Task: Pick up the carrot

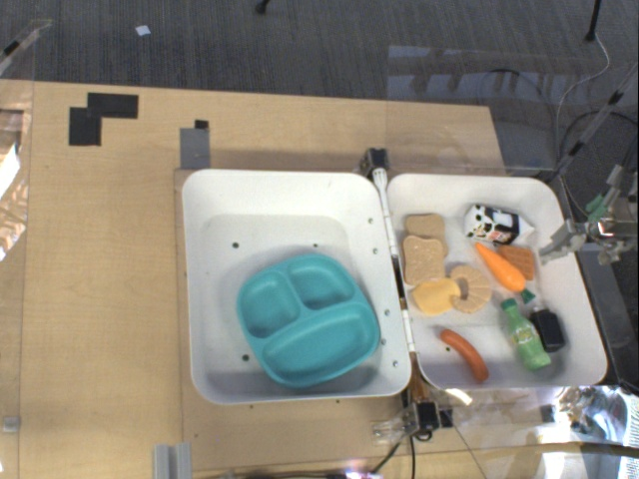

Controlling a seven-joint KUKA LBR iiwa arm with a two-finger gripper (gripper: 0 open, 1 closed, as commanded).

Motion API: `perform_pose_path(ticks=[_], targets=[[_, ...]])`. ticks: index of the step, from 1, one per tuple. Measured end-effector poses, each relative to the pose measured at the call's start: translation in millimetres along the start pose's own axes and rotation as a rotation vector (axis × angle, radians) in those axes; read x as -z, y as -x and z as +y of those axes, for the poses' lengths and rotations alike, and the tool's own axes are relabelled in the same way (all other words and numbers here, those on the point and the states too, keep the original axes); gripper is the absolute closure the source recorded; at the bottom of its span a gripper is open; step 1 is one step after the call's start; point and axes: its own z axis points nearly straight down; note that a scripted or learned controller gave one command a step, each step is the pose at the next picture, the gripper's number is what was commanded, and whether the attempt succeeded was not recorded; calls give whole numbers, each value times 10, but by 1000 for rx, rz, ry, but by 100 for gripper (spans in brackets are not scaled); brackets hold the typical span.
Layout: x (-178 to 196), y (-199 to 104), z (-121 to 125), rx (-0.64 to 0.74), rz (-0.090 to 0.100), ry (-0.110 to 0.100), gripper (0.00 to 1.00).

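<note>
The carrot (498, 265) is orange and slim. It lies slantwise in the right bin (577, 297), its thick end up-left by a black-and-white toy (492, 226) and its tip pointing down-right. It rests against an orange-brown wedge (520, 259) on its right, and a tan ridged disc (473, 288) touches its lower left side.
The right bin also holds two bread slices (424, 250), a yellow round piece (435, 295), a sausage (466, 354), a green bottle (524, 335) and a small black block (548, 329). A teal divided plate (308, 317) lies in the left bin (215, 267). Metal fittings and cables (599, 223) stand past the right rim.
</note>
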Motion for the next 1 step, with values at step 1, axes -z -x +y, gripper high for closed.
perform_pose_path(ticks=[1], targets=[[-1084, 59, -37, 149, 3, -8, 0]])
